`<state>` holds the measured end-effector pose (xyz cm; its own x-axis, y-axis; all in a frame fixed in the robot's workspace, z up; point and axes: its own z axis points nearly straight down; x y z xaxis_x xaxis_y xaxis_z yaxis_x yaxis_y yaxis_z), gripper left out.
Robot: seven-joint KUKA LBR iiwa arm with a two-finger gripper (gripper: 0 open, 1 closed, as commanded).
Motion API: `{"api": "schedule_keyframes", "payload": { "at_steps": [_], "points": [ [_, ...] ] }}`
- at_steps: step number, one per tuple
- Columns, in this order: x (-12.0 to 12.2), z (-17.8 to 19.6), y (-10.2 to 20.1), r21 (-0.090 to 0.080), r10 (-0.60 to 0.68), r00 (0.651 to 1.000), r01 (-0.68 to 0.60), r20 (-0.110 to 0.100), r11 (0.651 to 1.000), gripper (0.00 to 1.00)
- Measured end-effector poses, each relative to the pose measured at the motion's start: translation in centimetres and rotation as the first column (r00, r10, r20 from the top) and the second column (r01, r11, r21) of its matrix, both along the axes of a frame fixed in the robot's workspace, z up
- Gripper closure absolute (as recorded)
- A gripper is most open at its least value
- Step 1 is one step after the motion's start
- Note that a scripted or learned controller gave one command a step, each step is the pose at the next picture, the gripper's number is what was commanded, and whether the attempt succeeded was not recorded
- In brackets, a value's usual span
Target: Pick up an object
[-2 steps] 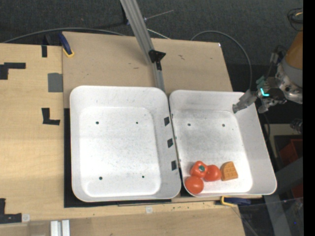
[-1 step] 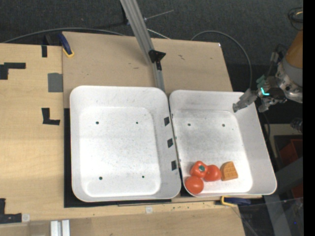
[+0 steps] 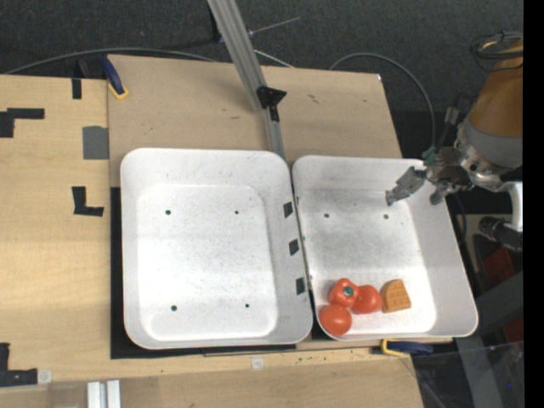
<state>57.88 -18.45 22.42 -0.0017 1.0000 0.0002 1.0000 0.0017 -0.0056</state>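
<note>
In the right bin [image 3: 357,228], near its front edge, lie a red toy [image 3: 347,293] with a green dot, a red ball [image 3: 335,319] at the front left corner, and a small orange-brown block [image 3: 395,296]. My gripper [image 3: 416,185] hangs over the bin's back right part, well behind these objects. Its two dark fingers stand spread apart with nothing between them.
The left bin [image 3: 204,245] sits beside the right one. A grey slanted pole [image 3: 242,49] rises behind the bins. The arm's wrist [image 3: 493,143] is at the right edge, past the bin's rim. Black cables run across the bench at the back.
</note>
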Motion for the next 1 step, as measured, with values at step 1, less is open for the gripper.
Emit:
{"api": "schedule_keyframes", "payload": {
  "at_steps": [1],
  "points": [
    [-0.91,-6.0,-0.33,0.001,-0.001,1.0,0.001,-0.002,1.0,0.0]
  ]
}}
